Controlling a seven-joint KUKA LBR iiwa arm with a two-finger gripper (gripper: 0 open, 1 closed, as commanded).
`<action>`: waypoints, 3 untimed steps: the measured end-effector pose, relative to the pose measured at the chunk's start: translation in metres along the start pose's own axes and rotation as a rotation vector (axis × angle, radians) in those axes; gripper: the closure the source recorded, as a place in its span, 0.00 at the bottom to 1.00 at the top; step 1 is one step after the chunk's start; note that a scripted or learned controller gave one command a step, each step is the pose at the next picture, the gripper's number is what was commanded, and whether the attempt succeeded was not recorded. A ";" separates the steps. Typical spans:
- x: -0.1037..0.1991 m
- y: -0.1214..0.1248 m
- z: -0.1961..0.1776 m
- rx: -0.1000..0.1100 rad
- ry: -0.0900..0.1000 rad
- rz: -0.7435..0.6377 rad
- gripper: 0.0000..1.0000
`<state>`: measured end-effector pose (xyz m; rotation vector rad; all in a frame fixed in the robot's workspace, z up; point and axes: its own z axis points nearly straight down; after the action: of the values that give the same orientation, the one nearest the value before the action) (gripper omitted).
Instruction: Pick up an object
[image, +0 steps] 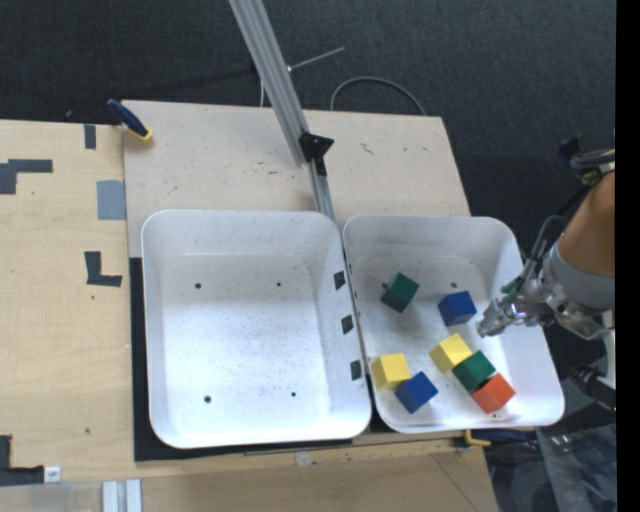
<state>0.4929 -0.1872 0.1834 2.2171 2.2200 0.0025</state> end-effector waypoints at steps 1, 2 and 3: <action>0.002 -0.009 -0.054 0.000 0.000 0.000 1.00; 0.002 -0.007 -0.106 -0.001 -0.001 -0.001 1.00; 0.052 0.001 -0.106 0.004 0.003 -0.004 1.00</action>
<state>0.4933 -0.1347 0.2897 2.2155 2.2279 0.0012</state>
